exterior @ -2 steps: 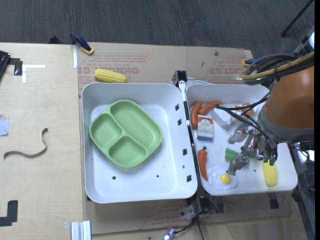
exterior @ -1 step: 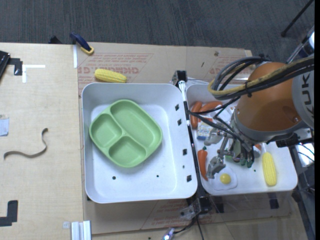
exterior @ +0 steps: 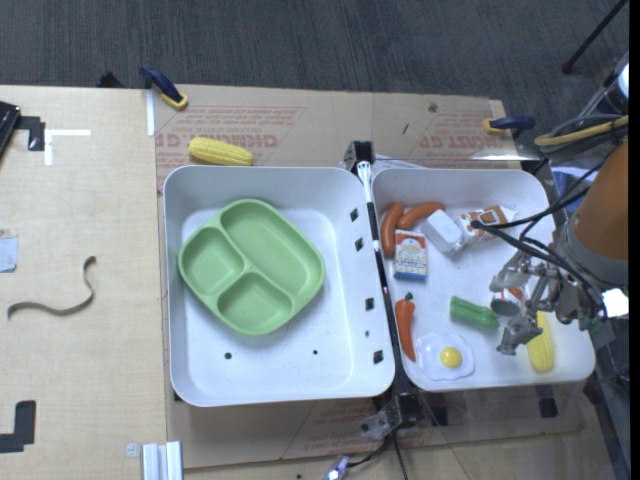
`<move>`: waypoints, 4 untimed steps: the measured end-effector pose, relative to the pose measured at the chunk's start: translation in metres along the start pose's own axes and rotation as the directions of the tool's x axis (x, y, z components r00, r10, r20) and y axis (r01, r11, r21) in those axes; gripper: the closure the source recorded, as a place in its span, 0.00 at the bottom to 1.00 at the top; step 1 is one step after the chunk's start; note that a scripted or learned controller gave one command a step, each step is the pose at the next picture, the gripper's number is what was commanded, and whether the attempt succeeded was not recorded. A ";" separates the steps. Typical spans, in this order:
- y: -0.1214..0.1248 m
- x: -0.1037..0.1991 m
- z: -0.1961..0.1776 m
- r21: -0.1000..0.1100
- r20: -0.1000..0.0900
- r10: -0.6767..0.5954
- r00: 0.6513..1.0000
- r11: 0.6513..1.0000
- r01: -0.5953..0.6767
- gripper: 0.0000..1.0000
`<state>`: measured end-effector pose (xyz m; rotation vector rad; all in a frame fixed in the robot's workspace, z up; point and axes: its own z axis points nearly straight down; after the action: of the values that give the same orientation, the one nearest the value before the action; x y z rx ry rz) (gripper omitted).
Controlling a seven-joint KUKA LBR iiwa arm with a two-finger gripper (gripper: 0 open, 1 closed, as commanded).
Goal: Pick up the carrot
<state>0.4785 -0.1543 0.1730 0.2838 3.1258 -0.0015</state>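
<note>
The carrot (exterior: 405,326), small and orange with a green top, lies lengthwise by the left wall of the right bin (exterior: 575,373), just above a fried egg (exterior: 447,356). My gripper (exterior: 506,326) hangs over the right part of the same bin, between a green vegetable (exterior: 472,313) and a yellow corn cob (exterior: 541,349). It is about a hand's width to the right of the carrot. Its fingers stand open and hold nothing.
Two sausages (exterior: 400,218), a small blue and white carton (exterior: 410,253), a white block (exterior: 441,230) and an orange packet (exterior: 487,218) crowd the far part of the right bin. A green divided plate (exterior: 250,265) lies in the left bin (exterior: 190,368). Another corn cob (exterior: 220,151) rests behind it.
</note>
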 end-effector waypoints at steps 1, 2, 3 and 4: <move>0.059 0.012 0.054 -0.002 -0.003 -0.012 1.000 1.000 0.012 0.00; 0.059 0.011 0.054 -0.001 -0.003 -0.012 1.000 1.000 0.012 0.00; 0.059 0.011 0.054 -0.001 -0.003 -0.012 1.000 1.000 0.012 0.00; 0.059 0.011 0.054 -0.001 -0.003 -0.012 1.000 1.000 0.012 0.00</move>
<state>0.4781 -0.0941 0.1189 0.2657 3.1299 0.0009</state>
